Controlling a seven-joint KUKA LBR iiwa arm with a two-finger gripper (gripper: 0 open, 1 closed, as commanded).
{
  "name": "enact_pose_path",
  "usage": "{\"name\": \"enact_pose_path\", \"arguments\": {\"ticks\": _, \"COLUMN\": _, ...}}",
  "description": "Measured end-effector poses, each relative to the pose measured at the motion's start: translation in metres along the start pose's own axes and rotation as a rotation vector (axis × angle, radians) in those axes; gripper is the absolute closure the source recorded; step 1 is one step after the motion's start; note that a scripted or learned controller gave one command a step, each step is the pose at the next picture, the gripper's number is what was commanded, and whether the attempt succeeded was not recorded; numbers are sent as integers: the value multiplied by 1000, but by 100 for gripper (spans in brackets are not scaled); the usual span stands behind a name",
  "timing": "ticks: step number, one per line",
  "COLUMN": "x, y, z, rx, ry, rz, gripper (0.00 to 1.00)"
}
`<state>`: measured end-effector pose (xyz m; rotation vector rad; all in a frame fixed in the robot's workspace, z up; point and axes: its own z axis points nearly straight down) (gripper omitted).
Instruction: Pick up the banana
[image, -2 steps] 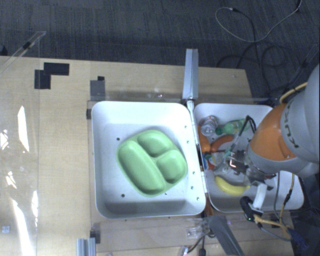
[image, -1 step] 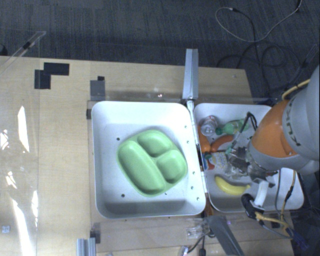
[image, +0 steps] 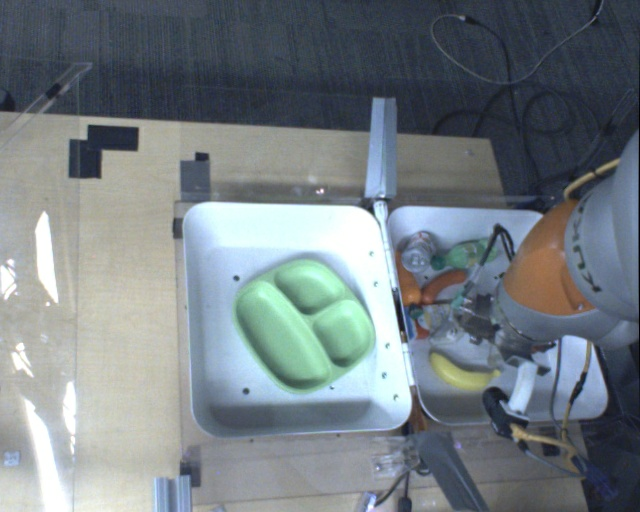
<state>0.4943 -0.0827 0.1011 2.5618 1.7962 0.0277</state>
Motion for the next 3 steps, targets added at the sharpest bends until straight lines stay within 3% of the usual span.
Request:
{"name": "enact_pose_path", "arguments": {"ticks": 1, "x": -2, "y": -3, "z": 11, "rx": 6, "ry": -3, "rz": -133, "gripper": 0}}
{"name": "enact_pose_path", "arguments": {"ticks": 2, "x": 1, "y": 0, "z": 0, "rx": -1, "ry": 0, "rz": -138, "gripper": 100}}
{"name": "enact_pose_path", "arguments": {"ticks": 3, "x": 0, "y": 0, "z": 0, "rx": -1, "ry": 0, "rz": -137, "gripper": 0}}
